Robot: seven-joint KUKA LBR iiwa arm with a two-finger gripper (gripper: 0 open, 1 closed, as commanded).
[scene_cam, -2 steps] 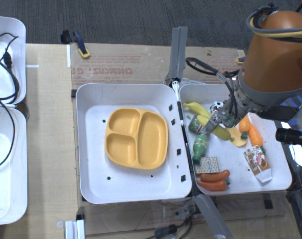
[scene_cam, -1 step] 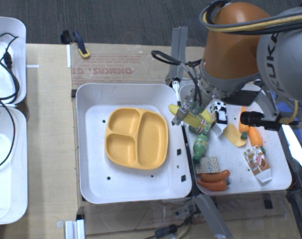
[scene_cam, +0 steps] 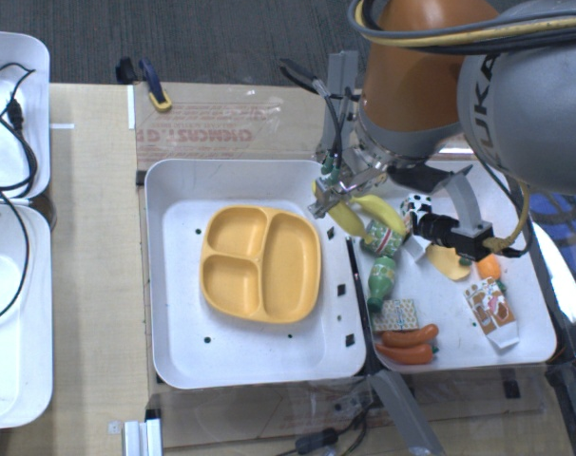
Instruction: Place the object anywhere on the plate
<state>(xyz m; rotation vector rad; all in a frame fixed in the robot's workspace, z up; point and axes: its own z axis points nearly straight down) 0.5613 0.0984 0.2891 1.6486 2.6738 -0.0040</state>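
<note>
A yellow plate (scene_cam: 262, 262) with three compartments lies in the left bin (scene_cam: 174, 350). My gripper (scene_cam: 333, 195) hangs over the wall between the two bins, just right of the plate's upper right corner. It is shut on the left end of a yellow banana (scene_cam: 374, 213). The banana slants down to the right from the fingers, passing over a green bottle (scene_cam: 382, 239). The arm's large orange and grey wrist hides the back of the right bin.
The right bin (scene_cam: 540, 345) holds a second green bottle (scene_cam: 381, 275), a red sausage (scene_cam: 407, 342), a small patterned packet (scene_cam: 399, 314), a yellow slice (scene_cam: 450, 259), a black-and-white toy (scene_cam: 419, 205) and a white carton (scene_cam: 492, 313). Cables lie at the far left.
</note>
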